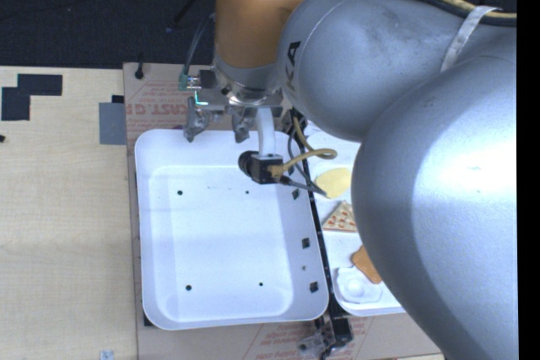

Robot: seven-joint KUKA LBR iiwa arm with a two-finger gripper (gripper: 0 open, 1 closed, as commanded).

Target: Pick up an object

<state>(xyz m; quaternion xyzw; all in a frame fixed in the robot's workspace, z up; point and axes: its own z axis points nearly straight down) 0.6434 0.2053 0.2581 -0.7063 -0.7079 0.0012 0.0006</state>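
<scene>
Pincer (224, 131) first: hanging under the orange band of the arm (396, 97), near the top middle of the frame, just over the top edge of the left bin (142, 206). Cannot tell if clenched or let go, too dark and too small to see. Nothing seen gripped in it. Looks like the very start of the job, the reaching step, with no thing picked up yet. Things to pick sitting in the right bin (375, 309), at the lower right of the frame, partly hidden under the big grey arm. Up top in that bin, a yellow round thing (334, 180). Just below it, a red checked wedge (341, 218). Lower down, a brown piece (366, 265), and beside that a white lump (354, 287) near the bottom edge. All well apart from the pincer, over on the other side of the wall between the two bins. Next move, most likely: swing over to the right, across that wall, and stop above one thing. Yellow round thing probably the easiest, being nearest and sitting a bit apart from the rest. Then down slowly, straight, and a squeeze around it. Pale wood surface (59, 206) off to the left, not part of the job.
</scene>
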